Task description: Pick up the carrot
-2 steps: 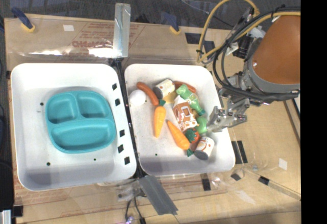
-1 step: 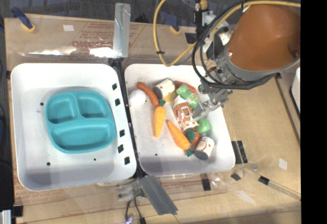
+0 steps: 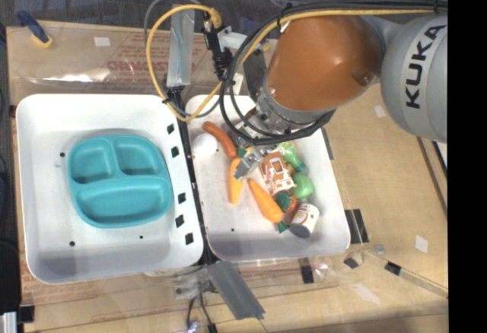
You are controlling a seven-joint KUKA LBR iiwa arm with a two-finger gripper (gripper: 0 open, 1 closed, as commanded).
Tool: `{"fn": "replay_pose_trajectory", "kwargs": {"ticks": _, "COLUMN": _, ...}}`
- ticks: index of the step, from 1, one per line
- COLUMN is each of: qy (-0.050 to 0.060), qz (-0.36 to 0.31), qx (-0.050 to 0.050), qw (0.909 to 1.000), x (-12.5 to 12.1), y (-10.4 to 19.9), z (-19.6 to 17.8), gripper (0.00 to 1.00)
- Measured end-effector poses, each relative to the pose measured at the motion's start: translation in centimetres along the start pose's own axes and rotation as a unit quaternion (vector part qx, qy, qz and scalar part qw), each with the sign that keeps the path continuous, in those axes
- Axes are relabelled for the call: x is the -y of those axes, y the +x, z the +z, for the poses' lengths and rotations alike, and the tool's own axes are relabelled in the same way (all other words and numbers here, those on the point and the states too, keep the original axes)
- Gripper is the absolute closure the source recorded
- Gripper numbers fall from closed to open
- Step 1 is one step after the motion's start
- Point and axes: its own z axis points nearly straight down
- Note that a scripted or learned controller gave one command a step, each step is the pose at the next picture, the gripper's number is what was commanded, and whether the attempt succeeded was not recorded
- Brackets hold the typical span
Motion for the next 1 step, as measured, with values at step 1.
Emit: {"fn": "replay_pose_trajectory", "kwargs": {"ticks": 1, "qy": 0.002, "qz": -0.206, "qx": -0.002, "qw": 0.9785, "x": 1.10, "y": -1.88, "z": -0.74, "gripper": 1.00}}
